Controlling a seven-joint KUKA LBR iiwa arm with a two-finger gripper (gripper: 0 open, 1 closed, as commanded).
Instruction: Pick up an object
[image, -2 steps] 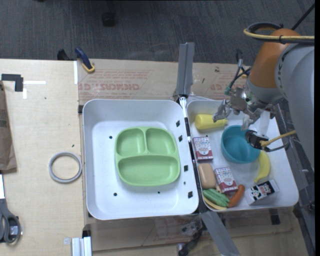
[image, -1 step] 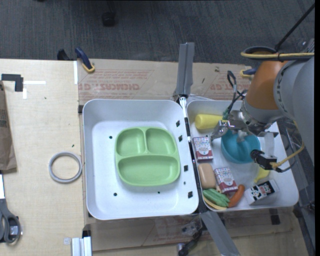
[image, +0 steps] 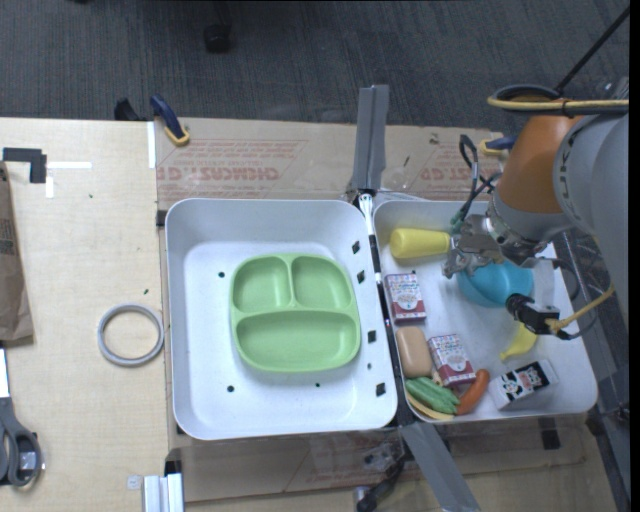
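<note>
My gripper (image: 462, 258) hangs low in the right bin (image: 575, 400), at its far end. It sits between a yellow cylinder-shaped toy (image: 420, 242) on its left and a blue rounded object (image: 497, 283) just to its right, which the wrist partly covers. Whether it touches either one is hidden by the wrist. Nearer the front lie two small pink-and-white cartons (image: 405, 296) (image: 450, 358), a tan block (image: 412, 350), green beans (image: 432, 393), an orange-red carrot (image: 475, 390), a banana (image: 520, 342) and a black-and-white carton (image: 523, 381).
The left bin (image: 190, 330) holds a green divided plate (image: 295, 312). A grey ring (image: 130, 334) lies on the bench to the left, with scissors (image: 18, 455) at the lower left corner. The arm's orange band (image: 535, 165) rises over the right bin's far right corner.
</note>
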